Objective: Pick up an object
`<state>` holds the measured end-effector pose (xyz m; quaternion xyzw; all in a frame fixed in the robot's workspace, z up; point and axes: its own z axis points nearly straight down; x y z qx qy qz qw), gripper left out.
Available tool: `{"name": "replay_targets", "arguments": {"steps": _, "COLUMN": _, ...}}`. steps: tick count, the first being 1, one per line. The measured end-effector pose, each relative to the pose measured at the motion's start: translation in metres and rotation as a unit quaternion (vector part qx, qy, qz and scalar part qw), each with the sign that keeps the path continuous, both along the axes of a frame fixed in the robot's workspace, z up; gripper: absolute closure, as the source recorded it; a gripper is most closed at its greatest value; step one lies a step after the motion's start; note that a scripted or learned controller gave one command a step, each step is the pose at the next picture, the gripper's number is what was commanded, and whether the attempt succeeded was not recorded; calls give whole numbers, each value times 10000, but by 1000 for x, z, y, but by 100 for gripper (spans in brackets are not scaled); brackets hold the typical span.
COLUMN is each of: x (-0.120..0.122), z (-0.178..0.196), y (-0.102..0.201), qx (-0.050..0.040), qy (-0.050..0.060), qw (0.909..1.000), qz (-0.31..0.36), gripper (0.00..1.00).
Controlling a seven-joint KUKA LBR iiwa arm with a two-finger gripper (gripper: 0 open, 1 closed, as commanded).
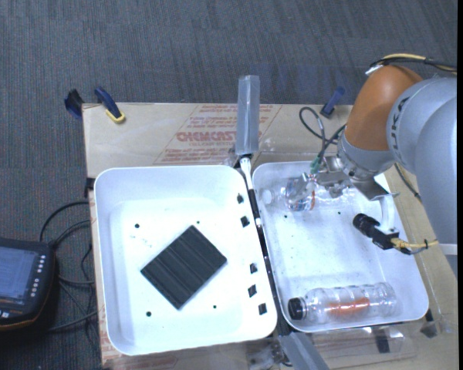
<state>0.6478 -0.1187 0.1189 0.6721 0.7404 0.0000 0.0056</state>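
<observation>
Dark grey carpet floor point(139, 37), plywood bench top point(185, 133), black cables point(65, 222), handheld control pendant point(11, 280)

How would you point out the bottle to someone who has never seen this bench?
Start from the right bin, the one the arm reaches into. Along its near edge lies the clear plastic bottle on its side, black cap toward the left bin. It is see-through with something orange inside, unlike the flat dark ribbed pad next door.

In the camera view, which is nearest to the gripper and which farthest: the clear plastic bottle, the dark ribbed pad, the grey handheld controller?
1. Clear plastic bottle, right bin's front edge, nearest the gripper.
2. Dark ribbed pad, middle of left bin.
3. Grey handheld controller, on the floor at far left.
</observation>
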Motion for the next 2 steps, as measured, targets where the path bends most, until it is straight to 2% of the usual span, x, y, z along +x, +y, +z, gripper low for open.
{"name": "replay_targets", "arguments": {"steps": 1, "x": 1, "z": 2, "y": -40, "qx": 29, "qy": -2, "qw": 9867, "qz": 1623, "gripper": 0}}
{"name": "replay_targets", "arguments": {"steps": 2, "x": 4, "z": -6, "y": -26, "qx": -102, "qy": -60, "qw": 9758, "qz": 2182, "gripper": 0}}
